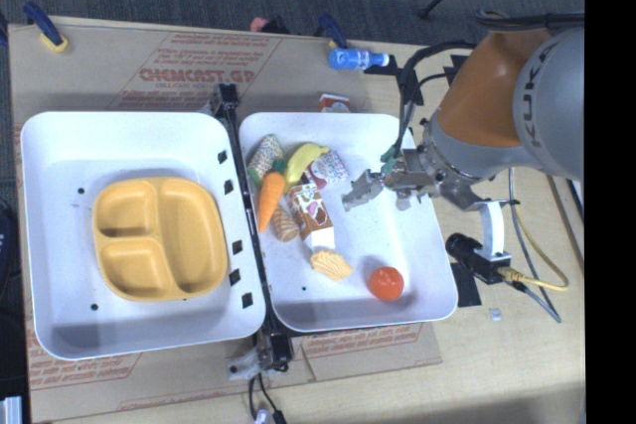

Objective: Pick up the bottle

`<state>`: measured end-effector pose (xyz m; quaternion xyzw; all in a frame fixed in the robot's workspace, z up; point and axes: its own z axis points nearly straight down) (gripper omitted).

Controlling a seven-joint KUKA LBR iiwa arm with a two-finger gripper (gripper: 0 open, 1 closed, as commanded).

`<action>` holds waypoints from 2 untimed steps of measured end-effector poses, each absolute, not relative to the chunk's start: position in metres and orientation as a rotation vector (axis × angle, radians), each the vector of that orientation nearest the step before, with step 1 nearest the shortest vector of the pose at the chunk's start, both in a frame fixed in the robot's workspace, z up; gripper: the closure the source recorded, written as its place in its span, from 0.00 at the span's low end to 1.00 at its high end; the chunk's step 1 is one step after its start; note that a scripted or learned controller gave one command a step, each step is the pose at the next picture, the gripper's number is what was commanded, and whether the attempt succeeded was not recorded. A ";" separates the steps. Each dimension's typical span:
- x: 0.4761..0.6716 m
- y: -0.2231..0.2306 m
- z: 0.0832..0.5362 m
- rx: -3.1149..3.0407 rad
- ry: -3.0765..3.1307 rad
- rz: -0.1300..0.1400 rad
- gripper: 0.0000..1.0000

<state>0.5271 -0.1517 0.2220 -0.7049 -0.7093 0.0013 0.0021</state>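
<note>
Basically not started: gripper (364, 190) hovers over right bin (422, 258), fingers apart, grasping nothing. Bottle (314, 216) lies w/ other items just left, untouched.

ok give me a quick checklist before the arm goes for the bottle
1. Bottle located: cannot tell; no clear bottle in the right bin. A blue item lies on the bench outside it.
2. Gripper over right bin: ok.
3. Nothing between its fingers: ok.
4. Crowding: not ok; carrot, banana and carton are bunched together.
5. Left bin's yellow tray out of the way: ok.
</note>
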 end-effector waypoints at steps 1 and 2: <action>0.527 -0.151 0.232 -2.205 -2.229 0.006 1.00; 0.476 -0.199 0.207 -2.106 -2.327 0.002 1.00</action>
